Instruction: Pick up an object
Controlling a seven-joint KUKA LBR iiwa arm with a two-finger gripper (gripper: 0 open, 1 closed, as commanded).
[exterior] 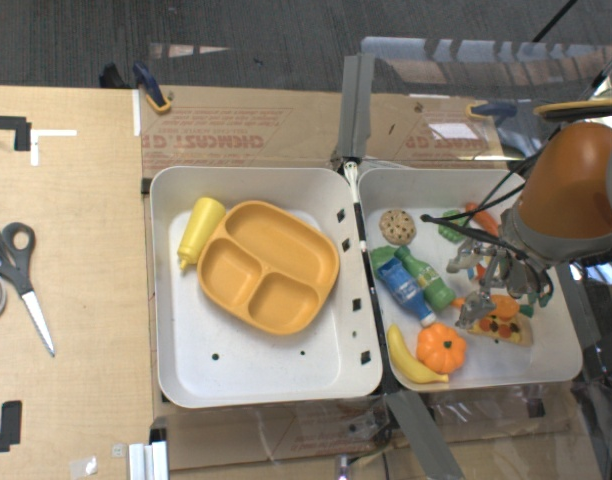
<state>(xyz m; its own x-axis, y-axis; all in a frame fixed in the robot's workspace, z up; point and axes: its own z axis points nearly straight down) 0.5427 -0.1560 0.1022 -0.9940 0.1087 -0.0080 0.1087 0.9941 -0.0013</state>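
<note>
My gripper (483, 298) hangs low in the right bin (546, 368), its fingers down among the toys over a slice of pizza (506, 326). Just to its left lie a green bottle (428, 278) and a blue bottle (404, 290). An orange pumpkin (441, 348) and a yellow banana (412, 358) sit near the bin's front edge. A cookie (397, 226) rests at the back left, and a green and orange piece (461, 226) lies behind the wrist.
The left bin (186, 368) holds an orange divided plate (263, 265) and a yellow bottle (200, 231) leaning at its left. Scissors (21, 278) lie on the wooden bench at far left. Cables run from the arm across the right bin's back.
</note>
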